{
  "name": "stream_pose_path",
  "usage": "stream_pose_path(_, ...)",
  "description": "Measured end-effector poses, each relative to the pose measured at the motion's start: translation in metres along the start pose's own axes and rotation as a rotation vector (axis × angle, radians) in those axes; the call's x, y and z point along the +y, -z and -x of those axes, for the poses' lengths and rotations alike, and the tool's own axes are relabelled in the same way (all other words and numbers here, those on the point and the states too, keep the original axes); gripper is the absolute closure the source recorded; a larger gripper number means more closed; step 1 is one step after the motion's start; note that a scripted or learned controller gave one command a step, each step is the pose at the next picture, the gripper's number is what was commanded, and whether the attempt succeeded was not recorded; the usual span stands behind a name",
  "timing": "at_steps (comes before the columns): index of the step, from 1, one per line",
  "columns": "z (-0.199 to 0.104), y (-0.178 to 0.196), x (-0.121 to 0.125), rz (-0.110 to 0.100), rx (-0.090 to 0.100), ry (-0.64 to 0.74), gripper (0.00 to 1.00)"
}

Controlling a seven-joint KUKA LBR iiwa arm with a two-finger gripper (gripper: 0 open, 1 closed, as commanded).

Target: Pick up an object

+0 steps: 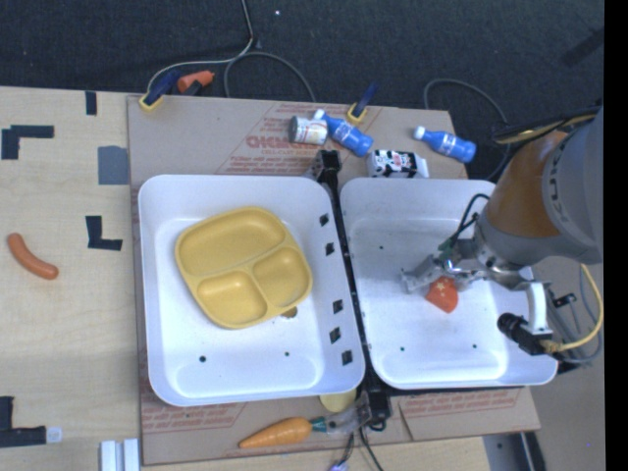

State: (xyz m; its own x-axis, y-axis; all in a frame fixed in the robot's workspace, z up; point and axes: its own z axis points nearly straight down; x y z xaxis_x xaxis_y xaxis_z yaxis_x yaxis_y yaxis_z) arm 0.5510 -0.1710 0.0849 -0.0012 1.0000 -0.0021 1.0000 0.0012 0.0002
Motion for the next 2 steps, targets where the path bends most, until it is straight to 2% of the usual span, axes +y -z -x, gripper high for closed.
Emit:
stream_pose_path(1,-0.023,0.003,-0.010,0.010,-0.006,0.000,0.00)
stream_pose_path(2,-0.022,0.013,-0.010,0.011,-0.006,-0.002,1.00)
